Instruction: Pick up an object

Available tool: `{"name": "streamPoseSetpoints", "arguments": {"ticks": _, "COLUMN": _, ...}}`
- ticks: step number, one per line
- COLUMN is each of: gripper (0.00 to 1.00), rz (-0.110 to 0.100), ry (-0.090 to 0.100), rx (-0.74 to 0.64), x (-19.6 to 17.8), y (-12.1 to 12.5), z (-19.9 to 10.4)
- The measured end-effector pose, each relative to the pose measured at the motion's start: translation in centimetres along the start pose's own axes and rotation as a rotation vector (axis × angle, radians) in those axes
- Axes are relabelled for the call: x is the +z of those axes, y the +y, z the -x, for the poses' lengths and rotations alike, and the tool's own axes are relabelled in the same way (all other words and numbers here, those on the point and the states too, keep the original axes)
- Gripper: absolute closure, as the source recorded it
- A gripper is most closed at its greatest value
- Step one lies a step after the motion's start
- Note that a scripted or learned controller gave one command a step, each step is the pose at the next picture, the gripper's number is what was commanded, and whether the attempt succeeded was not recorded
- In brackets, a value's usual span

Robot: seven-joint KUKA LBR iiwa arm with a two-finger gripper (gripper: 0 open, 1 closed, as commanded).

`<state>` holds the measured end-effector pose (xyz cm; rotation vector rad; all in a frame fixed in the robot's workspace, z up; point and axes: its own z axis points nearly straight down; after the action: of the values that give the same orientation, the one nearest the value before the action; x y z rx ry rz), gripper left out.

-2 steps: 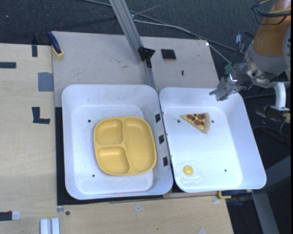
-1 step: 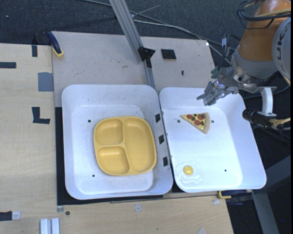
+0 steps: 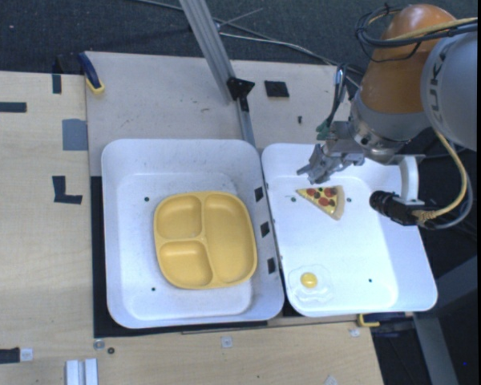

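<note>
While the jaws (image 3: 324, 165) hover low over the far end of the right-hand bin (image 3: 401, 295), nothing sits between them; whether they stand wide or narrow cannot be told from this slant. Just beside them, toward the bin's near side, lies a toy pizza slice (image 3: 325, 199), flat on the white floor and apparently untouched. The step in hand looks like the approach before a grasp. The next move would call for a short shift over the slice and a drop square onto it, a thin, flat piece that may slip from a pinch. A toy fried egg (image 3: 309, 282) rests near the bin's near-left corner, well apart. The left bin (image 3: 120, 167) carries a yellow divided plate (image 3: 204, 239). Only the bin's far rim crowds the arm (image 3: 409, 62); a metal pole (image 3: 212, 38) rises from the desk (image 3: 32, 215) behind.
</note>
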<state>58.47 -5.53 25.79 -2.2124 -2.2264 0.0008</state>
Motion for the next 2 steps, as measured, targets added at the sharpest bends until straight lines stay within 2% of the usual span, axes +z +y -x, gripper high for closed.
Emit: {"name": "streamPoseSetpoints", "arguments": {"ticks": 2, "gripper": 1.0, "rz": -0.003, "ry": -0.001, "rx": 0.002, "x": 2.4, "y": -4.0, "z": -8.1}}
